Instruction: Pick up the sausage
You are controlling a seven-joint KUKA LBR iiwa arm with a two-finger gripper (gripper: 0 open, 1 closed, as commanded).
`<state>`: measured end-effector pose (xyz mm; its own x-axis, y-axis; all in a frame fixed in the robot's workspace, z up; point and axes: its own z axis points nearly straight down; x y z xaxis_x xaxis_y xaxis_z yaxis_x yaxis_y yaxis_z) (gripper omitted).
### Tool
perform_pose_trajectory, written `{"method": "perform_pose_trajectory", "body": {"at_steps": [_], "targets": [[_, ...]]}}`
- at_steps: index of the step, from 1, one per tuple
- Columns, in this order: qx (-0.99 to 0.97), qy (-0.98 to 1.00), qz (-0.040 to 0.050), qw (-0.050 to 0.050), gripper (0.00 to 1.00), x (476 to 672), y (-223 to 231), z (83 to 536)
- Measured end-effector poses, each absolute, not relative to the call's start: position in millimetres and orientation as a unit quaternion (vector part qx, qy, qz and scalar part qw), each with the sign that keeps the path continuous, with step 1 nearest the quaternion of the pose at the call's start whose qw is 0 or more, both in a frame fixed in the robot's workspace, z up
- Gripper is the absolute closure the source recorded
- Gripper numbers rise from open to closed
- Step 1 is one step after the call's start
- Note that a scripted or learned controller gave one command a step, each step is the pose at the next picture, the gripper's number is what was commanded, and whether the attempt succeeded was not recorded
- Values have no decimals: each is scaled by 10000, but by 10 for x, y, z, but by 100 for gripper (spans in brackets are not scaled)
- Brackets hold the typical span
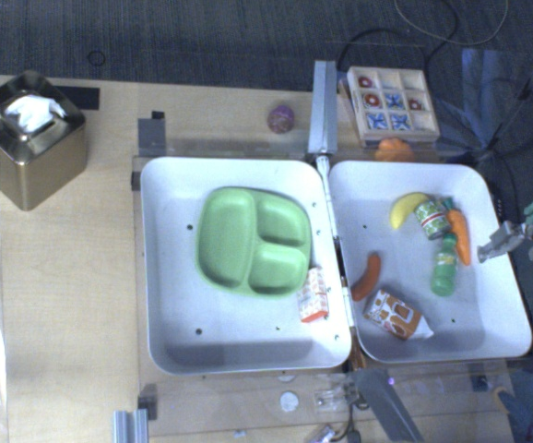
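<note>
Task looks barely begun, if at all: sausage [366, 276] lies untouched in the right bin [497, 335], near its left wall, w/ nothing of the arm over it. Going near to far: closest to the camera in that bin is a brown-and-white printed pouch [395, 314], crinkly, flattish, prob. a soft foil or paper pack, just beside the sausage's lower end. Sausage itself is a short reddish-brown cylinder, rounded ends, slightly curved, smooth w/ a faint sheen; likely to roll if nudged. In the left bin [170, 340], a small red-and-white carton [313, 295] leans vs the right wall, and past it a green sectioned plate [253, 239], matte moulded plastic w/ soft rounded compartments. Further back on the right: green bottle [444, 269], slim orange carrot [460, 234], small labelled can [431, 219], yellow banana [408, 208], all clustered and well apart from the sausage. Gripper [515, 237] sits at the bin's right edge, metallic grey; claw state can't tell, too small and blurred. Left to do: whole approach, descent, grasp, lift. Far off: tic-tac-toe board [392, 103], wood-toned, and a brassy tissue box [30, 139] at far left.
</note>
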<state>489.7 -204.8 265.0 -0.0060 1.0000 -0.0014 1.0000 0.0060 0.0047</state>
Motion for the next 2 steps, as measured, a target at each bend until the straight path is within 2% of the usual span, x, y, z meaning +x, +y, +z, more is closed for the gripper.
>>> {"method": "perform_pose_trajectory", "body": {"at_steps": [1,2], "targets": [[5936,8047,17,62,0,4892,-2061,3431],[5791,8153,10,17,0,5167,-1427,1906]]}}
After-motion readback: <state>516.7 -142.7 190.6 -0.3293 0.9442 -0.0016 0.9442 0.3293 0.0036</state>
